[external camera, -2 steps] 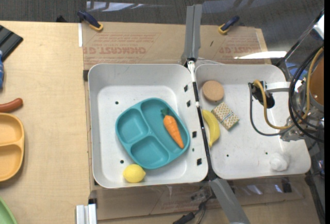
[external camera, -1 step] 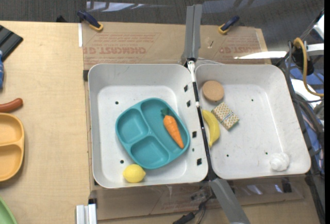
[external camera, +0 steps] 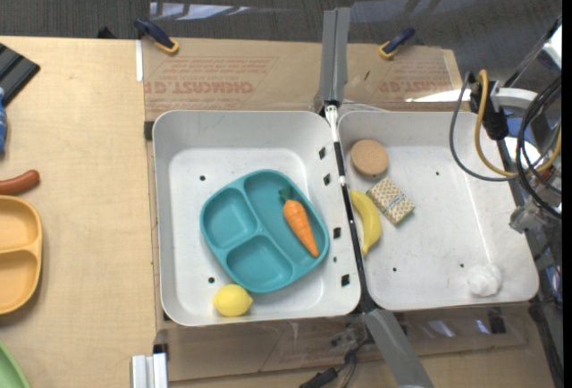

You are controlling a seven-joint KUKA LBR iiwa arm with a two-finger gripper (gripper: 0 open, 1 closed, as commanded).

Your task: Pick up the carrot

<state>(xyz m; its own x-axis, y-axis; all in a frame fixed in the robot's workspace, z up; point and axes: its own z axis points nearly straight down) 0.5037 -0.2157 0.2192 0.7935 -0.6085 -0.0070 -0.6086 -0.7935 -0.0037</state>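
Carrot [external camera: 301, 226] in teal tray [external camera: 234, 234]

Black and yellow cables [external camera: 487, 122] — looped beside pale metal fittings [external camera: 514, 97].

Probably a robotics lab: clamped cardboard [external camera: 295, 73], cables [external camera: 487, 131], white bins [external camera: 174, 198].

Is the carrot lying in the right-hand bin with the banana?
No: the carrot lies on the teal divided tray in the left bin, while the banana is in the right bin.
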